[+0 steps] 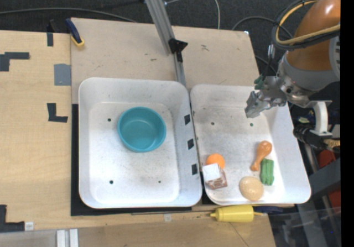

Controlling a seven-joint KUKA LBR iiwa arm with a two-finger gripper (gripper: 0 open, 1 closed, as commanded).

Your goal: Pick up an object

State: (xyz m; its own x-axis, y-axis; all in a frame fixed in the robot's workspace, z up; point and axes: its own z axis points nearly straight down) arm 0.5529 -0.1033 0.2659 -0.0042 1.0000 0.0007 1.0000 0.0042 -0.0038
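End effector [255, 105] — poised above right bin [232, 96].

Wide open floor across the upper half of the right bin [221, 102], right under the pincer [255, 106]. Down at the near end it gets crowded: an orange ball [215, 160] touching a small boxed item [214, 176], a pale egg-shaped piece [251, 188], a green piece [267, 172] just beside an orange drumstick shape [261, 154]. In the left bin [99, 96], only a teal bowl [141, 129] sits mid-floor, free room all round. A slanted metal pole [157, 8] crosses above the divide.
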